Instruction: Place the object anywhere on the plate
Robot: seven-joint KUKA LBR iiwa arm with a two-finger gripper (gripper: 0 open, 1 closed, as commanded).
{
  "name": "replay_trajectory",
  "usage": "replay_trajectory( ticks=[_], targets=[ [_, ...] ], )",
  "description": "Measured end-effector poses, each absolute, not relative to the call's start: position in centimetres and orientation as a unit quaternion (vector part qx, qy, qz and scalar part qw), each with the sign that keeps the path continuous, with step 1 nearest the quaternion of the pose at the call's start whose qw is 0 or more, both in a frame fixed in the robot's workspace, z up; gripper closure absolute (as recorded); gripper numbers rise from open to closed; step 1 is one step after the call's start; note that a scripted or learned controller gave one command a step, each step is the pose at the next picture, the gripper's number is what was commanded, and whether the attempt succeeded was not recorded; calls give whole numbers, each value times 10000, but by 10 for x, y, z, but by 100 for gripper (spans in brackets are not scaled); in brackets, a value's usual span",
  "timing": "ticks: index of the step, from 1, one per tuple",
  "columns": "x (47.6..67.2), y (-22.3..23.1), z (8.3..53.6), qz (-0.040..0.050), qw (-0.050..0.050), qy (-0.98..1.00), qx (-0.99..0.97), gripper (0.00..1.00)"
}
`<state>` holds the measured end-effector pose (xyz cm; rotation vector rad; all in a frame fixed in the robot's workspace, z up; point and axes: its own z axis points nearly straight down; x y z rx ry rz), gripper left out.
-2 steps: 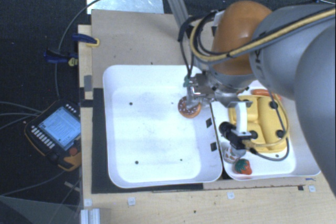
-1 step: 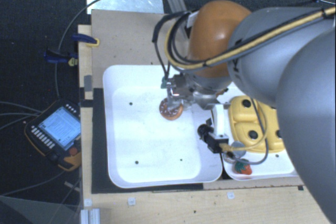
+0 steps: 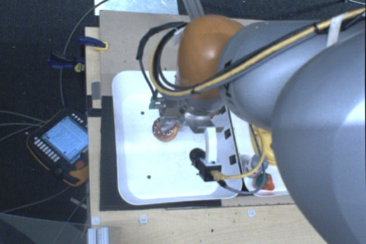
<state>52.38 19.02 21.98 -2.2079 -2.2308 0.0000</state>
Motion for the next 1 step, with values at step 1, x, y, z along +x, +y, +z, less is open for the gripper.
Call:
replay_trajectory(
  ticks=[1],
  targets=[
    [525, 187, 220, -1, 3, -7087, -7056, 0]
  ],
)
